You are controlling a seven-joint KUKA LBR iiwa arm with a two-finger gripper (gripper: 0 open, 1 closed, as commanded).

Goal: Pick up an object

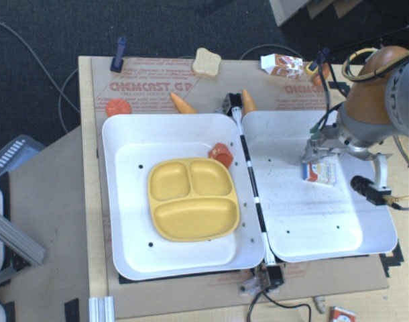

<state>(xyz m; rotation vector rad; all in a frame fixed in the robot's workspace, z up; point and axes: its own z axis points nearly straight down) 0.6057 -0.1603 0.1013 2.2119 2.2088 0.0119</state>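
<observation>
— Nearest the camera, what lies at the bench's front edge?

— Small red-and-white packet (340,312) on the bare bench, beside a loose cable, in front of the right white plastic bin (305,240).

— And in the bins?

— Left white bin (124,180) holds a yellow three-compartment plastic tray (192,198), lying flat. Just off its upper right corner sits a small red-orange toy piece (222,155), touching or nearly touching the tray. In the right bin lies a small white carton with blue and red print (320,172), in the upper half, towards the right wall.

— Where is the arm?

— Grey arm with the orange band (373,92) comes in from the right. Its two-finger gripper (318,154) is low over the carton's upper edge. Whether it grasps the carton, I cannot tell; the wrist hides that.

— Behind the bins?

— On the cardboard sheet: a slice of toy bread (206,62), an orange toy carrot (183,104), a blue clip (117,54), a red disc (118,106), and a little milk carton (282,65).
</observation>
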